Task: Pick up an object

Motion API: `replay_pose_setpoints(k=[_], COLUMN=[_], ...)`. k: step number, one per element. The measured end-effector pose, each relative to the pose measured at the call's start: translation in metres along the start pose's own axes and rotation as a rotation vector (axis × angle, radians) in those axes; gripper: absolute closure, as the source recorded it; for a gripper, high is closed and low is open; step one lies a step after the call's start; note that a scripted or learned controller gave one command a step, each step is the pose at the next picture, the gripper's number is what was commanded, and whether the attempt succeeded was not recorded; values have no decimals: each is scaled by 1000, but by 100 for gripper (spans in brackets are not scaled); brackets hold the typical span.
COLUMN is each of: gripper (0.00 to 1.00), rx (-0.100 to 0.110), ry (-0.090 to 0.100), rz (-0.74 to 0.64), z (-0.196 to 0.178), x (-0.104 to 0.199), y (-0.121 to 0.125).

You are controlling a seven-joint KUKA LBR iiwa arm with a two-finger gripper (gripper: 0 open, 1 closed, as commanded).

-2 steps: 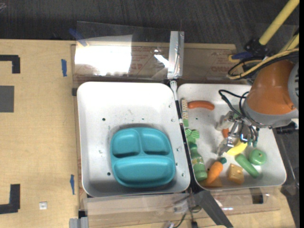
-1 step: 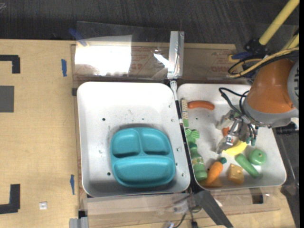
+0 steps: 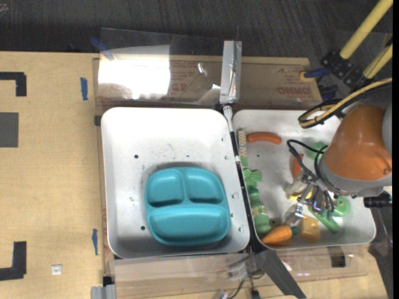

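Observation:
My gripper reaches down into the right bin, low among a cluster of toy food. Right beside it lie a yellow block, a green piece and an orange carrot. An orange piece sits just behind the gripper, partly hidden by the wrist. Farther back lies a red-orange sausage. Green pieces line the bin's left wall. The gripper's tip is lost in cables and clutter.
The left bin holds a teal divided plate at its front. A metal divider and clear sheet stand behind the bins. The orange-banded wrist hangs over the right bin's right side.

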State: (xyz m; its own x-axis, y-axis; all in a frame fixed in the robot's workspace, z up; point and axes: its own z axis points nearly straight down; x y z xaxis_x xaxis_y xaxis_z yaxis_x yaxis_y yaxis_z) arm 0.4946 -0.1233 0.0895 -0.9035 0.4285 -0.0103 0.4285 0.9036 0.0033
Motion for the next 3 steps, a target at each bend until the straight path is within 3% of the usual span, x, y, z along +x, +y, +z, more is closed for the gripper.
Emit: replay_pose_setpoints(k=[1, 2, 3], gripper=[0, 0, 0], rx=[0, 0, -1], ry=[-4, -2, -4], rz=[3, -17, -60], z=[1, 0, 0], x=[-54, -17, 17], y=[22, 30, 10])
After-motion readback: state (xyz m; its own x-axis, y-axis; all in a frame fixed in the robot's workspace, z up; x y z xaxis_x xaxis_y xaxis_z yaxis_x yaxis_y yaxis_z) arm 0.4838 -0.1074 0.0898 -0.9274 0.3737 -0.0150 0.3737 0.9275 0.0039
